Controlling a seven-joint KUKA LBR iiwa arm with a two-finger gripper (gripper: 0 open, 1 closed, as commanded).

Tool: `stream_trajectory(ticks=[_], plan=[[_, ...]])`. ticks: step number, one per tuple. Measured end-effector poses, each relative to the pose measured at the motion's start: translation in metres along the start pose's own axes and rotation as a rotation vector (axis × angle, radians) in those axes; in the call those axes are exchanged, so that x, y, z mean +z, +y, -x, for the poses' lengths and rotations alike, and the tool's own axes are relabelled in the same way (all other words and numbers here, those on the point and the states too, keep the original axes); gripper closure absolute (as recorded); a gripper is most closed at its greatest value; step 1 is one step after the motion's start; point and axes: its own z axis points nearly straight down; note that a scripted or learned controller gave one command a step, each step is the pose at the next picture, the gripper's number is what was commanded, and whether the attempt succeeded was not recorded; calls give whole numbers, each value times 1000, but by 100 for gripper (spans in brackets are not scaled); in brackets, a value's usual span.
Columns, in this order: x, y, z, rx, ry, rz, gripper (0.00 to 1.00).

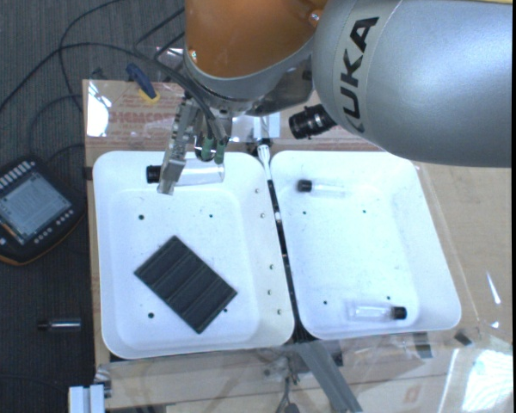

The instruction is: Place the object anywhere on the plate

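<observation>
Clear tube sits between the gripper fingers, over left bin.

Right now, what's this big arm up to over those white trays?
The arm's gripper hangs over the far end of the left bin, right at a clear tube with a black cap. A dark ridged plate lies nearer in that bin, with nothing on it yet. Two more tubes lie in the right bin.
</observation>
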Motion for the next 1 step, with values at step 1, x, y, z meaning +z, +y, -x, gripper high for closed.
stream_trajectory(ticks=[1], plan=[[-1,16,79,-393,-4,2,100]])
